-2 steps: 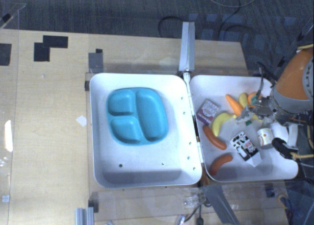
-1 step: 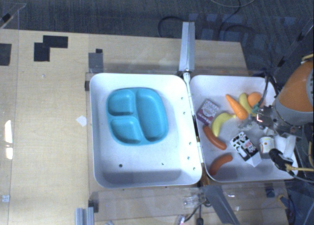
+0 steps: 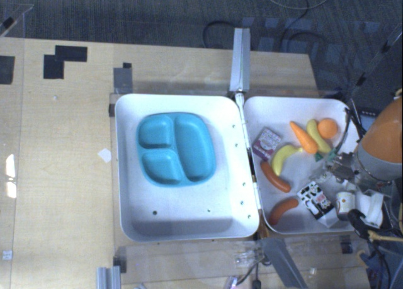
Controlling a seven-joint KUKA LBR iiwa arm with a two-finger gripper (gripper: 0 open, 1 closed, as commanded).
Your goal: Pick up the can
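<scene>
The can (image 3: 267, 142), small with a purple and white label, lies on its side in the upper left part of the right bin (image 3: 286, 106), close to the divider. My gripper (image 3: 334, 168) hangs at the right side of the same bin under the orange-banded wrist (image 3: 382, 138). It is well to the right of the can and apart from it, just above a black-and-white box (image 3: 315, 199).
Around the can lie a banana (image 3: 284, 157), a carrot (image 3: 304, 138), an orange (image 3: 327, 128) and two sausages (image 3: 276, 177) (image 3: 283, 208). The left bin (image 3: 129, 174) holds a blue divided plate (image 3: 175, 148). A metal post (image 3: 239, 61) stands between the bins at the back.
</scene>
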